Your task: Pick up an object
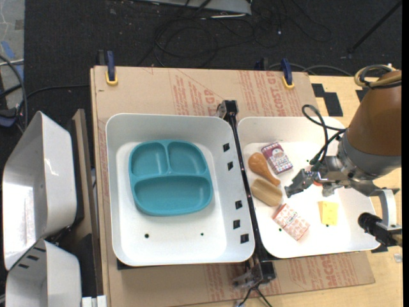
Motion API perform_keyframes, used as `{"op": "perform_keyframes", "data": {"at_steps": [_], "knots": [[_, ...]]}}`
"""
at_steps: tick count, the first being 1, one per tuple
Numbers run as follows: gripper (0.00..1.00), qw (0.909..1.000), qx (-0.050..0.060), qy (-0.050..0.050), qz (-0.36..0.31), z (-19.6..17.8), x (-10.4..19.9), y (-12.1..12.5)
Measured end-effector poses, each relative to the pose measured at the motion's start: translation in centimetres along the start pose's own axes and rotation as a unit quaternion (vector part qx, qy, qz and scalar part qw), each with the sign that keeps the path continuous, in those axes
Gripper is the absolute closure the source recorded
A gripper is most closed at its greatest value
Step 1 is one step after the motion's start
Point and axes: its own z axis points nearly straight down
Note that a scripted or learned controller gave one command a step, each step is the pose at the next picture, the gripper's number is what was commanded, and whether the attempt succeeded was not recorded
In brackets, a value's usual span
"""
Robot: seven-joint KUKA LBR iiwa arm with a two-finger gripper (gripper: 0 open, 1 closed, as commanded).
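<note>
Down at the front edge, the desk [192, 280] shows as a brown cardboard-covered top with red printing, clamped at the back by two blue-and-yellow clamps [111, 69]. Dark floor with loose cables lies beyond it.

On the desk sit two white bins side by side, touching along their inner walls. The left bin [121, 235] carries a teal divided plate [170, 176], lying flat a little above the middle. The right bin [358, 238] holds the smaller things, gathered in its left and middle part.

From the right the arm [377, 130] reaches in over the right bin, its orange band bulky above the grey wrist, with a black cable looping off it. Its end effector [299, 185] hangs low over the bin, pointing left, just beside the tan items. Whether its tips are spread or pressed together I cannot tell from this angle, and I see nothing between them.

Among the objects, a tan bread-like piece [266, 191] lies near the left wall, with an orange-brown drumstick shape [261, 165] just above it, the two about touching. A maroon-and-white packet [277, 158] sits beside the drumstick's upper end. A red-and-white packet [291, 221] lies below the bread piece. A small yellow block [328, 212] rests apart, to the right, under the wrist.
</note>
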Motion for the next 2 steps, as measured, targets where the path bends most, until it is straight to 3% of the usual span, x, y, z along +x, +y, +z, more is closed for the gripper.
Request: {"op": "perform_keyframes", "data": {"at_steps": [1,2], "knots": [[0.0,1.0,-0.006,-0.001,-0.001,-0.6,0.0,0.3],[0.0,1.0,-0.004,0.0,-0.001,5.6,0.8,0.3]]}}
